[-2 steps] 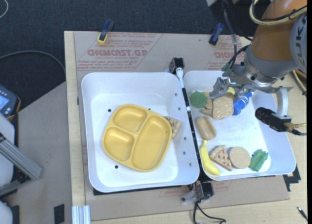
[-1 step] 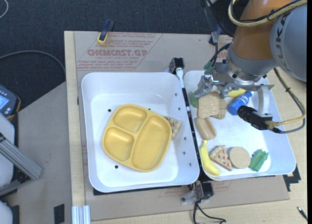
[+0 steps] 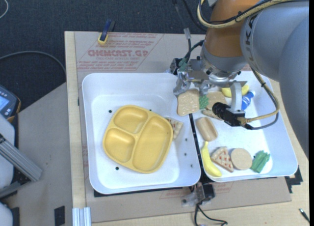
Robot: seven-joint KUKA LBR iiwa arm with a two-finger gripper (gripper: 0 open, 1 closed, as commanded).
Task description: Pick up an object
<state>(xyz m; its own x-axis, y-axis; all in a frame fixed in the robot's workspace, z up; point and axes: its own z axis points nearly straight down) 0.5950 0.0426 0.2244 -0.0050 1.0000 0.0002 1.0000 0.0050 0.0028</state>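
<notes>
My gripper point(image 3: 192, 91) hangs over the divider between the two white bins, under the orange wrist band. A tan toast slice point(image 3: 187, 103) sits tilted between its metal fingers point(image 3: 180, 85), lifted over the seam, and the fingers are closed on its top edge. A small green piece point(image 3: 204, 101) shows just right of the toast. In the right bin point(image 3: 282, 136) lie a tan bread roll point(image 3: 206, 128), a banana point(image 3: 210, 162), a pizza slice point(image 3: 222, 159), a round cookie point(image 3: 241, 158) and a green vegetable point(image 3: 260, 161).
The left bin point(image 3: 93, 97) holds a yellow divided plate point(image 3: 137, 139) with a small cracker point(image 3: 175, 125) at its right edge. A yellow item point(image 3: 228, 92) and a blue-and-white bottle point(image 3: 247, 98) lie behind the wrist. A black cable point(image 3: 230, 116) loops over the right bin.
</notes>
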